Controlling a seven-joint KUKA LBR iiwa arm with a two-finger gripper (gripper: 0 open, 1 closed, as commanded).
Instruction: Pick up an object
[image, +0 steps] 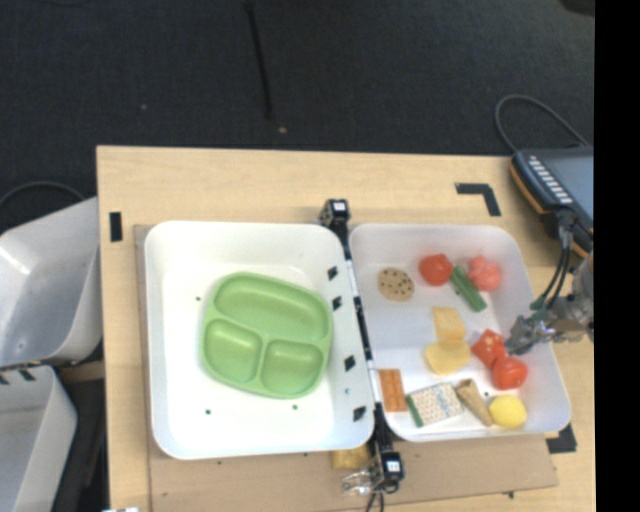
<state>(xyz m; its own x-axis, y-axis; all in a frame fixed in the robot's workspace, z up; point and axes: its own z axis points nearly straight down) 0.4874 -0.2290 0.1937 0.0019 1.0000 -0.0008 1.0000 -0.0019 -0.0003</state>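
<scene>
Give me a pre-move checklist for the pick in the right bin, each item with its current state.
1. Pincer inside the right bin: ok, at its right side.
2. Target close by: ok, a red piece lies just left of the tip.
3. Anything between the fingers: cannot tell, too small and blurred.
4. Room around target: not ok, another red piece and a yellow block crowd it.
5. Green tray out of the path: ok, it sits in the left bin.
</scene>
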